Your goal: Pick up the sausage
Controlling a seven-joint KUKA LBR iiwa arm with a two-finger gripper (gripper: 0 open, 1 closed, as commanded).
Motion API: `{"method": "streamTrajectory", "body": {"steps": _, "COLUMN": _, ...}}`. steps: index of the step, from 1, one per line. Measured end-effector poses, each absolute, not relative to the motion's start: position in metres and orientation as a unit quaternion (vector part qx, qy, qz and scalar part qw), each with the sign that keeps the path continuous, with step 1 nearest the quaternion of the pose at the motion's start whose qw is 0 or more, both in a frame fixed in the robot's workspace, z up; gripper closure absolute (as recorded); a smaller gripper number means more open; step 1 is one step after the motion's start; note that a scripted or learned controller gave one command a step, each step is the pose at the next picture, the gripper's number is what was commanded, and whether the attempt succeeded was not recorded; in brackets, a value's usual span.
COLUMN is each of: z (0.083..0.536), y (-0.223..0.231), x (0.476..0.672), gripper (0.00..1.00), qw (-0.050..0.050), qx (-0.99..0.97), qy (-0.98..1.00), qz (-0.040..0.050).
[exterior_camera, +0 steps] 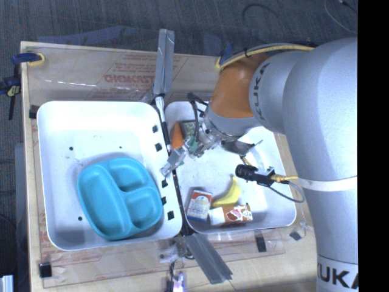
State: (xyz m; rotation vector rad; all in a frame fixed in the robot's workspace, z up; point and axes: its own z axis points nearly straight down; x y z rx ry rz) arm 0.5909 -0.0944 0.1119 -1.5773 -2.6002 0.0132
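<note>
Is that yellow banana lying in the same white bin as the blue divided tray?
No, the yellow banana lies in the right white bin, while the blue divided tray sits in the left white bin.

The sausage (175,136) is a small orange-brown thing, long and thin with a rounded end. It lies in the right bin (276,215), far up in that bin's top left corner, right beside the wall that stands between the two bins. It points up and down along that wall, and only its left part shows, because the grey and orange arm (243,102) hangs over the rest of it, so you cannot tell how long it really is or whether anything touches it.
</note>
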Motion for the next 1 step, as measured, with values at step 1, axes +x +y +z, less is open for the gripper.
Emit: {"method": "streamTrajectory", "body": {"steps": 1, "z": 0.1027, "y": -0.1033, "x": 0.6308, "gripper": 0.0, "qw": 0.096, "qx": -0.533, "qy": -0.841, "qz": 0.0168}}
